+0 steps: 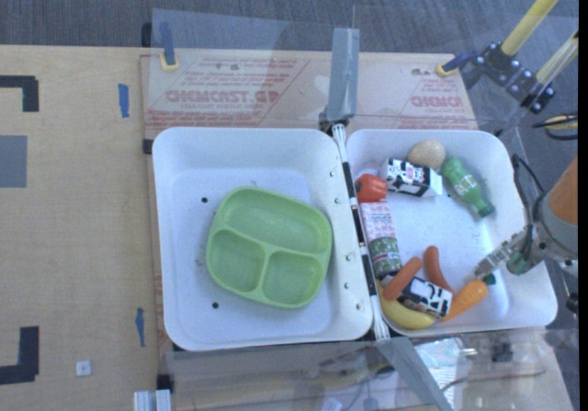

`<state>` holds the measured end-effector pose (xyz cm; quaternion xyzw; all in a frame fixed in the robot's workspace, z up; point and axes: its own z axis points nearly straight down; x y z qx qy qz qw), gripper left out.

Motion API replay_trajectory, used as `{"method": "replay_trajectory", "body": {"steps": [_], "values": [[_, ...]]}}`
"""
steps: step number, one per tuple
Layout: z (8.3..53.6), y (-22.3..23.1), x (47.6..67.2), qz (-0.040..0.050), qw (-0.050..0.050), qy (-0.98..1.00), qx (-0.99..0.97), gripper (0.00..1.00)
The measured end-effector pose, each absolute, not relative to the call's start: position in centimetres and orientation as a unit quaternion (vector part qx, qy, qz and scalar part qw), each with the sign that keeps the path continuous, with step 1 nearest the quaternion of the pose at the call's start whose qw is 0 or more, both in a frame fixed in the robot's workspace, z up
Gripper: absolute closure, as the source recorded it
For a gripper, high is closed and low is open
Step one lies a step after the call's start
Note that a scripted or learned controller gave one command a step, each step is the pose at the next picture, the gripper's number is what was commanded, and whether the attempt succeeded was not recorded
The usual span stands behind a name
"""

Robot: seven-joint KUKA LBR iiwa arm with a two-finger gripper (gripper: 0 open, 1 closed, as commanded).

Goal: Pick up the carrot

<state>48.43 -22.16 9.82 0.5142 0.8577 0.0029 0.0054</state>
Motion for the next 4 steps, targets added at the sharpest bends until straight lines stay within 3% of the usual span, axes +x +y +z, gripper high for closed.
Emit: {"method": "replay_trajectory", "body": {"steps": [1, 2, 3, 4], "values": [[9.8, -22.2, 48.4, 0.0029, 0.005, 0.858, 0.514, 0.0], [10.8, -22.2, 48.5, 0.0035, 0.008, 0.857, 0.515, 1.0], [10.8, -22.3, 48.5, 0.0034, 0.008, 0.857, 0.515, 0.0], [8.7, -21.6, 48.0, 0.0004, 0.002, 0.871, 0.492, 0.0]]}}
